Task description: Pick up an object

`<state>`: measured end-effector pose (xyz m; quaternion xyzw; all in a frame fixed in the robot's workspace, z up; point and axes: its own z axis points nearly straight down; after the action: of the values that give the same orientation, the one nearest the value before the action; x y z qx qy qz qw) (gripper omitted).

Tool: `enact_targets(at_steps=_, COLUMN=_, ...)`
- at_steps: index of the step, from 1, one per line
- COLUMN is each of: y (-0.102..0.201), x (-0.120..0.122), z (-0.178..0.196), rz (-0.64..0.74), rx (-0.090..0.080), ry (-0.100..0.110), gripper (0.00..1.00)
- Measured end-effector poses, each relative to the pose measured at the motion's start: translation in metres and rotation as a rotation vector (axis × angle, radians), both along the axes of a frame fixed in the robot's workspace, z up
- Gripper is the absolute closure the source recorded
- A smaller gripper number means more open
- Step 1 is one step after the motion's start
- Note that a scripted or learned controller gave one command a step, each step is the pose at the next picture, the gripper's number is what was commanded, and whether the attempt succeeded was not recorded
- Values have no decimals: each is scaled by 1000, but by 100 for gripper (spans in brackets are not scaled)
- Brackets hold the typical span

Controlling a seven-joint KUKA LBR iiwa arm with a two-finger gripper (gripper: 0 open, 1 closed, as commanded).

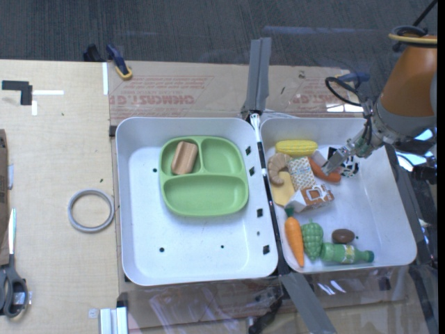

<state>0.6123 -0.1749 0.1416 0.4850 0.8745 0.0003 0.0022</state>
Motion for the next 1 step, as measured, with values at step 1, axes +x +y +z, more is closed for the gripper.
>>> enact_targets(at_steps=1, y=-2, x=27, z=-48, rz=-350, rx=0, ry=-1, gripper=0)
